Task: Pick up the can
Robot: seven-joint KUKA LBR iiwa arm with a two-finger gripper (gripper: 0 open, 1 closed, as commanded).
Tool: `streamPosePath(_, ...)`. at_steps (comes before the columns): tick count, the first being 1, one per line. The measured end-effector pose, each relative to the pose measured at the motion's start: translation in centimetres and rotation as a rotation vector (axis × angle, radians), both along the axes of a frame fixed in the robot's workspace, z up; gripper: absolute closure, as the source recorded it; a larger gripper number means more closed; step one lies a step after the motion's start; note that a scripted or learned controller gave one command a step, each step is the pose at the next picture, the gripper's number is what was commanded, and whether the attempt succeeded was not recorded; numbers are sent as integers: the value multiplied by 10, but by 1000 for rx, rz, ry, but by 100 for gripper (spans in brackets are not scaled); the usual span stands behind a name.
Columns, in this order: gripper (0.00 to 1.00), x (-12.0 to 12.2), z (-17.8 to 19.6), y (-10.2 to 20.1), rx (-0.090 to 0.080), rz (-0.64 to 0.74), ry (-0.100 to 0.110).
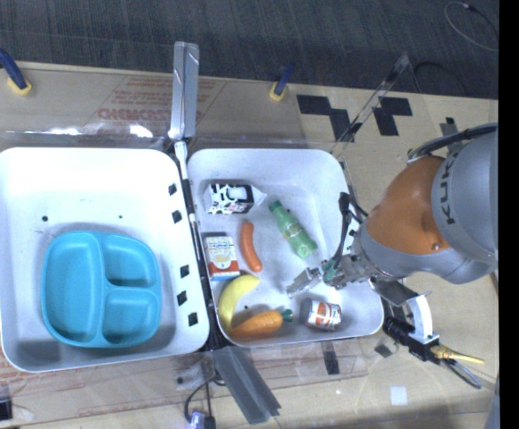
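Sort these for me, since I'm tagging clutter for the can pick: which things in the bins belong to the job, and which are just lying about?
Belongs to the job:
can, lying in the right bin
gripper, just above the can

Just lying about:
green bottle
black-and-white carton
small red carton
sausage
banana
carrot
blue divided tray, in the left bin

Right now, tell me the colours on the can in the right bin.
Red and white, with a silvery end, seen in the camera view: the can.
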State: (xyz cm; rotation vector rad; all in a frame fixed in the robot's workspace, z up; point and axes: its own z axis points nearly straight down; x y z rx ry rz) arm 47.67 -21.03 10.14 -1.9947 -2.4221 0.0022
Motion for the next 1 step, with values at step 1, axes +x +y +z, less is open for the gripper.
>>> streamPosePath(1, 0, 0, -10, 1, 0, 12, -1)
